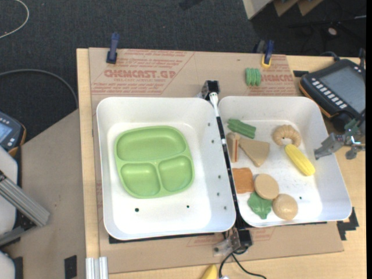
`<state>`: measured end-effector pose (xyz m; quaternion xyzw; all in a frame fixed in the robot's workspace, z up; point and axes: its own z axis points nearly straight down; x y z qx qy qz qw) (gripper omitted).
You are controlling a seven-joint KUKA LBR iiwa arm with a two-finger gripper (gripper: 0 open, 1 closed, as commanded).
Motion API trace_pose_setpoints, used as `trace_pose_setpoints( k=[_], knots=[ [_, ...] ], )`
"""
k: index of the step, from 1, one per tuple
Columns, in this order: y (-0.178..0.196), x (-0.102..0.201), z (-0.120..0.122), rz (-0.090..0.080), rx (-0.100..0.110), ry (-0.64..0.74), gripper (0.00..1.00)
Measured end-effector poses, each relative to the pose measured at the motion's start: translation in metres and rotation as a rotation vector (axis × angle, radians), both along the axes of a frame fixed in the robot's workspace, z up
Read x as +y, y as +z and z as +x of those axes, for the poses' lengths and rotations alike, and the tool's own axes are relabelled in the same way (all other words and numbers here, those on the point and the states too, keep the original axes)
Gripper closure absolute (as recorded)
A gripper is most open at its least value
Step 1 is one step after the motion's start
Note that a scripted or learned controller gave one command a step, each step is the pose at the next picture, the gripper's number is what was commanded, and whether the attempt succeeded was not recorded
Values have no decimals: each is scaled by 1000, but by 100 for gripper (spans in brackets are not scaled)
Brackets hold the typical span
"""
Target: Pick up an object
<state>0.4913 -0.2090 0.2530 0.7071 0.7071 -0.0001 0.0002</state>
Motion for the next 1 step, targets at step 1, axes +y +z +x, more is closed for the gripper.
trace_pose_setpoints(
  k=[1],
  knots=[
    [-106, 53, -13, 5, 6, 3, 0]
  ],
)
